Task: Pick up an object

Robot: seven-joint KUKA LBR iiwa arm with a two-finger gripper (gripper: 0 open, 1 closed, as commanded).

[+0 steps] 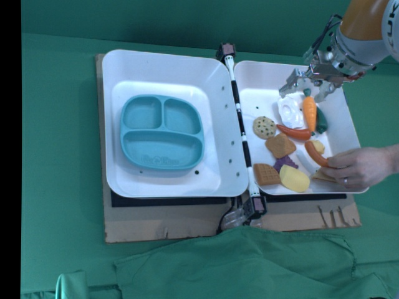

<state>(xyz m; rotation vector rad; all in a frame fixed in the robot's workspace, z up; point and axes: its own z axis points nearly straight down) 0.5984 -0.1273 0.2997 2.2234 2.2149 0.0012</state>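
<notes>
Nearest us, green cloth [249, 263] bunches at the bench's front edge. Behind it, the right bin [349, 114] carries toy food: a yellow wedge [294, 178], a waffle piece [266, 174], a purple bit [287, 162], a brown cracker [280, 146], a chocolate-chip cookie [264, 127], two red sausages [294, 131]. A person's hand [361, 168] rests at that bin's near right corner, fingertips by the curved sausage [315, 154].

Farther in, we note the carrot [309, 111]: orange, tapered, tip toward us, green top under the gripper, lying beside a white fried-egg piece [290, 111].

The gripper [308, 86] hangs right over the carrot's top, fingers spread apart, nothing visibly clamped between them.

The left bin [156, 67] holds a teal divided plate [162, 131].
</notes>
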